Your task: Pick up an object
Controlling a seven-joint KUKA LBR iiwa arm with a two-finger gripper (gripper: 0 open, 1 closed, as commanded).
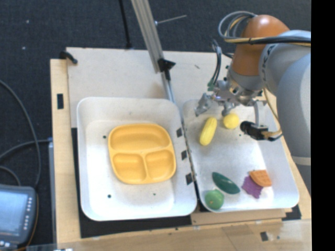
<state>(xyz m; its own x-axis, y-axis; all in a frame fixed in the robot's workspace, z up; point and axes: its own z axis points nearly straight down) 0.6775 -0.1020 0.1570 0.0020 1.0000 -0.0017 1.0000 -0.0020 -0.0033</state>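
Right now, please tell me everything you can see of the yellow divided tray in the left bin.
The yellow divided tray looks like smooth plastic, a rounded rectangle with three compartments: one wide one along its far side and two smaller ones along its near side. It lies flat, slightly turned, near the middle of the left bin. It rests on the bin floor, and nothing lies in it.

This is a robotics lab. A plain wooden counter (120, 77) stands on dark carpet (52, 14), with loose black cables (21, 135) trailing across the floor. An aluminium rail (146, 25) is mounted at the counter's back edge, and a small screen unit (15, 213) sits at the lower left. Two white bins (89, 192) hold toy food and a yellow divided tray (141, 153).
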